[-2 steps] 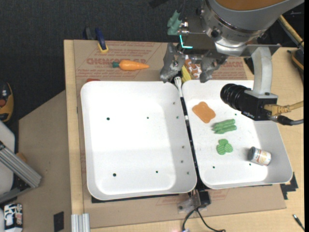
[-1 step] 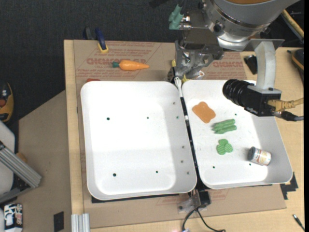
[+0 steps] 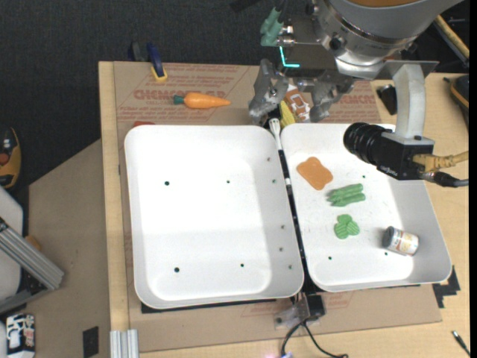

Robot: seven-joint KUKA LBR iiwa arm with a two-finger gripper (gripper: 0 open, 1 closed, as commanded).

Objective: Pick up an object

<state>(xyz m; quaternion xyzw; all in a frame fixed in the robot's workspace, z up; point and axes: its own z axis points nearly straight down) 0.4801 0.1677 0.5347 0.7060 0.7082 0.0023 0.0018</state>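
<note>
My gripper (image 3: 292, 103) hangs over the far edge of the right bin (image 3: 417, 267), close to the divider between the two bins. A small brown and white item (image 3: 297, 107) with a yellow bit beside it shows right at the gripper; whether it is gripped or lying below, I cannot tell. In the right bin lie an orange-brown flat piece (image 3: 314, 172), a green bean-like toy (image 3: 346, 195), a small green leafy toy (image 3: 346, 227) and a little white jar with a yellow band (image 3: 401, 241).
The left bin (image 3: 149, 274) lies beside the right one. A toy carrot (image 3: 203, 101) and a blue and yellow clip (image 3: 156, 62) rest on the cardboard behind it. A black camera on a white bracket (image 3: 380, 151) juts over the right bin's far right corner.
</note>
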